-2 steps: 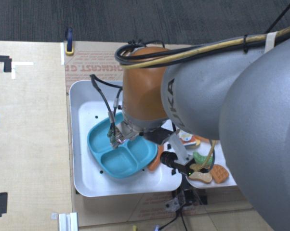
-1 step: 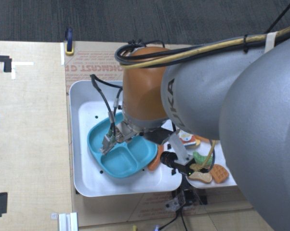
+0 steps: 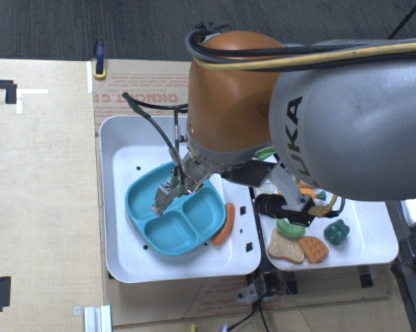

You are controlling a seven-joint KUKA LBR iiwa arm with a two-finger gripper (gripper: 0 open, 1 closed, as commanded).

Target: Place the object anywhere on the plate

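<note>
Object: most likely the orange hot dog [image 3: 223, 225], a toy-food piece lying in the left bin [image 3: 118, 206], lower centre of the frame, just beside the plate's right rim, possibly touching it. Which item the task means is my guess; nothing shows between the fingers.
Plate: a blue divided plate [image 3: 177, 216] with three compartments, left of centre, sitting tilted in the left bin.
Handling: the hot dog looks like light moulded plastic or rubber, stiff enough to keep its shape, smooth and rounded, so it may roll or slip out of a pinch. Not fragile, by the look of it.
Where to hold: across its narrow middle, fingers closing on the two long sides. Its closeness to the plate rim leaves little room for a finger on that side.
Tool: the gripper [image 3: 168, 198] hangs over the plate's upper compartments, near the dividing ridge, well left of the hot dog. Its fingertips look close together, but the slant hides whether they are spread or pressed together; I cannot tell. No item is visibly pinched.
Contact: the tips appear at or just above the plate surface; whether they touch is unclear.
Other items: the right bin [image 3: 374, 247] holds a toast slice [image 3: 285, 249], an orange waffle-like piece [image 3: 314, 249] and a green pepper [image 3: 336, 232], lower right of the frame.
</note>
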